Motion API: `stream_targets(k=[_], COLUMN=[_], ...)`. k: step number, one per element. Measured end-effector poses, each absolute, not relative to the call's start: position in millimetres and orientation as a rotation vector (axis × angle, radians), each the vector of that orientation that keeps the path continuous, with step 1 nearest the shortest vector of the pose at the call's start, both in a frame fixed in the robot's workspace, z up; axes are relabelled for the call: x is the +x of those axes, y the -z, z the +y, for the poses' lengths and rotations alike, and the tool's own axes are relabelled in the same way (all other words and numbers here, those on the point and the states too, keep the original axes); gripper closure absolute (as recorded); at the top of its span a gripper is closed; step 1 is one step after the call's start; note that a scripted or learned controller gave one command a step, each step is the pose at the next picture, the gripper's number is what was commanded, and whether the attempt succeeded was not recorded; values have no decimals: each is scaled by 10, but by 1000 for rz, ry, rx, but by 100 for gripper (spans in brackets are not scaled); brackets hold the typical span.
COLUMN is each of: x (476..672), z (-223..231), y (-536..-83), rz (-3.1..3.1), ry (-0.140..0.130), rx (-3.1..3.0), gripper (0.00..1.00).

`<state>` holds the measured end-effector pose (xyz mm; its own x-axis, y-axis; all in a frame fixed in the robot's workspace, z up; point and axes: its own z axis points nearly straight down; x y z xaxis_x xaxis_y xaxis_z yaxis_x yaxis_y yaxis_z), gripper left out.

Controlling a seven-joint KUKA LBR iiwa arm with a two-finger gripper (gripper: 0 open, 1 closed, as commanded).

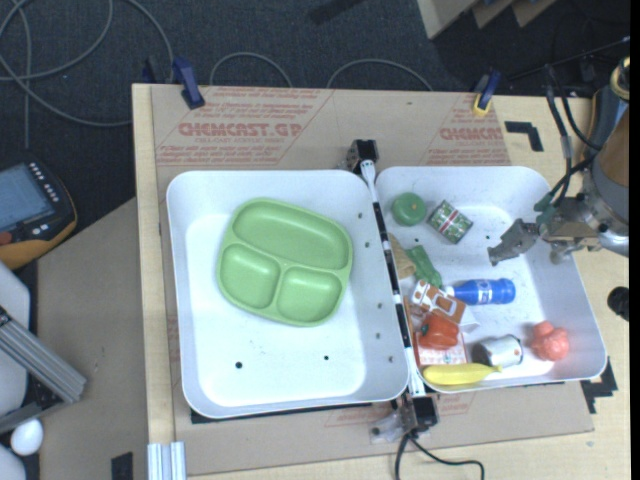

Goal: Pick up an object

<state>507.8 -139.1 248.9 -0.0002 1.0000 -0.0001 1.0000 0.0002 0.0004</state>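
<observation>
The left bin [200, 368] holds a green tray [285, 261] with three compartments. In the right bin [570, 298], along its left side, lie a green disc [407, 208], a small can [451, 221], a blue bottle [484, 292], a red-and-white carton [438, 318] and a banana [458, 374]; a pink ball [549, 341] sits near the right corner. The hand [508, 245] hangs over the bin's upper right, holding nothing; I cannot tell how wide it stands.

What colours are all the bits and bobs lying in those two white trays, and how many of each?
Green: 4 - divided plate, round lid, small can, stick
Blue: 1 - bottle
Yellow: 1 - banana
Red or orange: 3 - ball, carton, red piece
Silver: 1 - can
Total: 10
</observation>
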Motion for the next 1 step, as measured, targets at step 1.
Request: stream_targets(k=[1], x=[5116], z=[-1083], y=[-1396], rz=[2223], ry=[2], rx=[2223], gripper=[0])
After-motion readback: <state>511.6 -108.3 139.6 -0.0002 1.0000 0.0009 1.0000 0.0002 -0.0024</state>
